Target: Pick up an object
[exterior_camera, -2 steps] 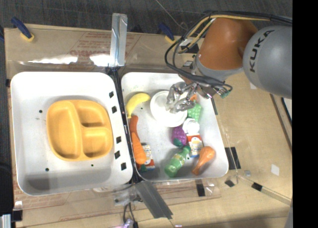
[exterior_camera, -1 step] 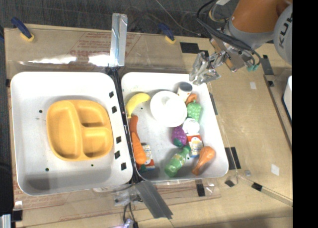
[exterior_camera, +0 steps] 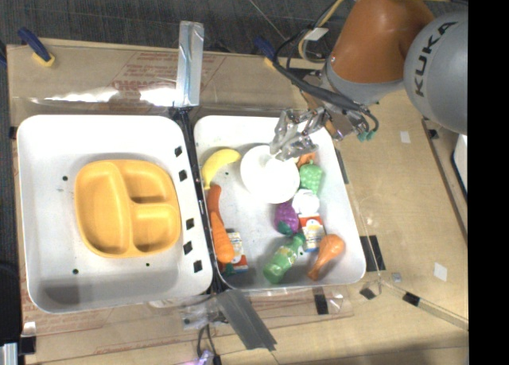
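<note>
The gripper (exterior_camera: 290,137) is lowered into the right bin (exterior_camera: 347,196), its fingers pressed onto the rim of a white plate (exterior_camera: 269,174). Whether the plate is pinched cannot be told. A banana (exterior_camera: 218,164) is seen just left of it.

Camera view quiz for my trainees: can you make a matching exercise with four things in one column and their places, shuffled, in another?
Things:
1. yellow divided tray
2. banana
3. carrot
4. gripper

Places:
A. along the right bin's left wall
B. upper left corner of the right bin
C. in the left bin
D. over the white plate at the right bin's top

Pairs: 1-C, 2-B, 3-A, 4-D
</note>
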`<action>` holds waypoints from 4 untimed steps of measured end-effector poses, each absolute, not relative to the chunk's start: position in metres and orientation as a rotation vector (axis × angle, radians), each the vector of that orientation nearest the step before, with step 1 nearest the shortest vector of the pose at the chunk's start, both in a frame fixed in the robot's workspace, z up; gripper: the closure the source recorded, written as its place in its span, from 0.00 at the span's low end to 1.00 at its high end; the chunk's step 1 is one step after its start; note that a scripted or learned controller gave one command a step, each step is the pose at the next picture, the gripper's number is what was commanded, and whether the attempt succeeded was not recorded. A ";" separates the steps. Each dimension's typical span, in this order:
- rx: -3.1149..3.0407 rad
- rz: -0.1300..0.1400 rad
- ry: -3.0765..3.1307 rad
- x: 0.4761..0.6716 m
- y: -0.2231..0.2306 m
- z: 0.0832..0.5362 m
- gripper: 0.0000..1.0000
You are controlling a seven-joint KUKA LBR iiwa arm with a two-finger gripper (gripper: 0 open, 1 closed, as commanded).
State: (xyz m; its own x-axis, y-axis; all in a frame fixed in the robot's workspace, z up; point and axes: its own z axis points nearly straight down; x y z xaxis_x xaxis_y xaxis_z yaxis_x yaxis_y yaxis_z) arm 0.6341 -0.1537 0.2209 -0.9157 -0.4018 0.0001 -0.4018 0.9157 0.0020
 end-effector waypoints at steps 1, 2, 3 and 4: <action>0.220 0.004 -3.140 0.652 -0.133 0.286 1.00; -0.114 0.005 -3.144 0.642 -0.173 0.305 1.00; -0.406 -0.001 -3.115 0.624 -0.099 0.258 1.00; -0.224 0.002 -3.138 0.649 -0.116 0.294 1.00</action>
State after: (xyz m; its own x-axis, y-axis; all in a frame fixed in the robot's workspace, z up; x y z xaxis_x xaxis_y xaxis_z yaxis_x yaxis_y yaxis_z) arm 0.6486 -0.1163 0.2942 -0.9898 0.1422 -0.0046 0.1422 0.9898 -0.0010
